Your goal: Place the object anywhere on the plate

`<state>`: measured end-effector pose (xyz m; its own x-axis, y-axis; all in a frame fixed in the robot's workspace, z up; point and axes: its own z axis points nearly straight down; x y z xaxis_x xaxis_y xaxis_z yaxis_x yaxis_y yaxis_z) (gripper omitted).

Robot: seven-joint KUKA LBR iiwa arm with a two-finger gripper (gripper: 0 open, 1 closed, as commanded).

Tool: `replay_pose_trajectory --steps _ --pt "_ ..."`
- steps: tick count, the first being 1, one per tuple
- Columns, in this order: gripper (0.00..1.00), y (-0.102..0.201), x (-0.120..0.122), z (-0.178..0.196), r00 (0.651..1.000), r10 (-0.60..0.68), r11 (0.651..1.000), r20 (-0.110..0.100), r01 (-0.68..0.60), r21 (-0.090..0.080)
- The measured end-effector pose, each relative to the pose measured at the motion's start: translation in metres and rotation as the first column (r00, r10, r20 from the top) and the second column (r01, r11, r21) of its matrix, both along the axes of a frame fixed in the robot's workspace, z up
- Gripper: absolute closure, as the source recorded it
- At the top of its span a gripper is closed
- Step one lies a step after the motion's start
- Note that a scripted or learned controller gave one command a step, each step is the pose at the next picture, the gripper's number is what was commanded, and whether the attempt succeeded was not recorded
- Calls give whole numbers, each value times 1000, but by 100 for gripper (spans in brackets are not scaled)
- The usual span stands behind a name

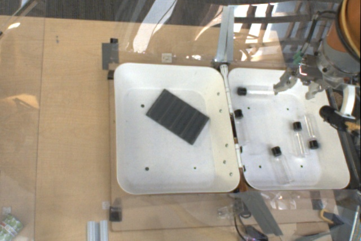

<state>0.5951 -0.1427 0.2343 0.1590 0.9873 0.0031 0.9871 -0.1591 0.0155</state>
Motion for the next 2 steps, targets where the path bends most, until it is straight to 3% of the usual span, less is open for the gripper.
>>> replay_pose_trajectory --steps 1,2 --pt "0 0 0 0 1000 0 1000 0 0 0" --pt "100 2 2 11 1000 8 1000 5 -8 1"
